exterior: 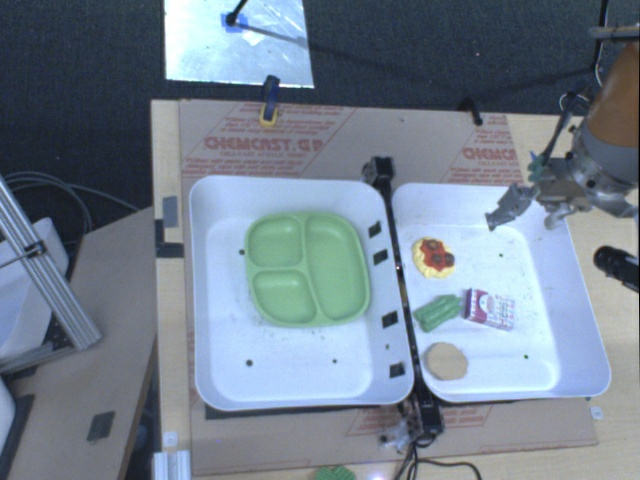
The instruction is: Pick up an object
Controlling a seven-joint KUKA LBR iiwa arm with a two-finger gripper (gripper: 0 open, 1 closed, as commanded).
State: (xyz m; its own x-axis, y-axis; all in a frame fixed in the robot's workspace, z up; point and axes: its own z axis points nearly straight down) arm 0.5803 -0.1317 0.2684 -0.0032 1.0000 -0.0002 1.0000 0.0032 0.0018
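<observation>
The right bin holds a small yellow and red pizza toy, a green pickle-shaped piece, a maroon and white carton lying on its side, and a tan round cookie. My gripper hovers over the bin's far right part, above and to the right of the pizza toy. Its two fingers are spread, open, with nothing between them.
A green three-compartment plate lies in the left bin. A black divider with clips runs between the bins. A yellow clamp sits at the bench's far edge.
</observation>
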